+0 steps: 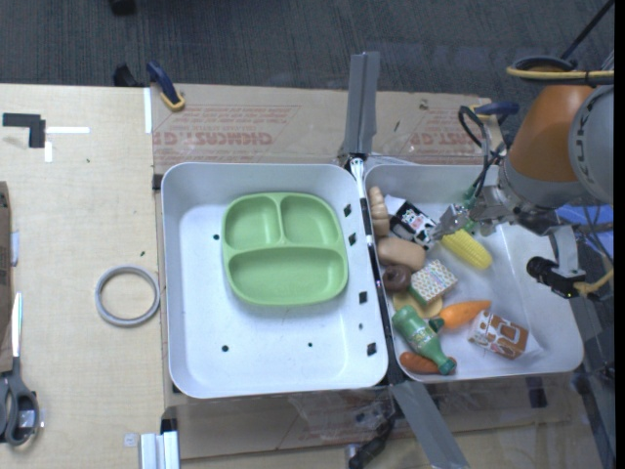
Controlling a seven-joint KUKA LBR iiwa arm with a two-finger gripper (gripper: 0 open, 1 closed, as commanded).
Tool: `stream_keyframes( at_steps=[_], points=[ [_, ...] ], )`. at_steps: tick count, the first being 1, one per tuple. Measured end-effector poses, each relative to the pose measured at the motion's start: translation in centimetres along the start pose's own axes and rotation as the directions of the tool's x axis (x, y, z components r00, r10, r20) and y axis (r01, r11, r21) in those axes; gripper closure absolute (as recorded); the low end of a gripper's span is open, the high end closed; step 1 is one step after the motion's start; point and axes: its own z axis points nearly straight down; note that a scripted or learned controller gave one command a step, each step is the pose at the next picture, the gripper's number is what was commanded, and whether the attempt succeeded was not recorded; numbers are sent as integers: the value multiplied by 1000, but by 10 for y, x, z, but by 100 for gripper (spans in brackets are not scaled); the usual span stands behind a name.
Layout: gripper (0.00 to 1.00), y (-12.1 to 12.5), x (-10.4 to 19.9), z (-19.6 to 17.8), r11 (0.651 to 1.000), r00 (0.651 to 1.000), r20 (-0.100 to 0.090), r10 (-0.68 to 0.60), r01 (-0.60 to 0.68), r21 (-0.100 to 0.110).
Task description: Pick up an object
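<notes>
We see the bench [78, 213] first, pale wood with a sheet of cardboard [254, 125] under two white bins. The left bin [195, 360] holds a green divided plate [285, 248] and nothing else that we can make out. The right bin [547, 311] carries all the small things, crowded toward its left wall. The arm [552, 145] reaches in from the right over this bin, its orange band above the wrist, and the gripper [457, 221] hangs low near the upper middle of the bin, just beside the yellow corn cob [469, 250] and close to a black and white packet [414, 225]. We cannot tell how the jaws stand; the tip is small and blurred against the clutter, and we see nothing plainly caught between them. Going down in size, the bin also holds a tan bread roll [400, 253], a green bottle [422, 334] lying on its side, an orange carrot [463, 313], a small printed carton [499, 334], a checkered cube [433, 282] and a brown doughnut [395, 278]. On the bench to the left lie a tape ring [128, 294] and scissors [18, 399]. As we judge it, the pick is not yet done: every object rests in the bin, and the closing and the lift remain.
</notes>
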Motion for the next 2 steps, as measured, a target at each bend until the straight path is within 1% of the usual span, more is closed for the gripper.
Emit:
stream_keyframes(
  at_steps=[1,2],
  points=[
    [0,-3,1,0,999,999,5,-34,34,-4],
    [0,-5,6,0,1000,1000,5,-23,23,-5]
  ],
)
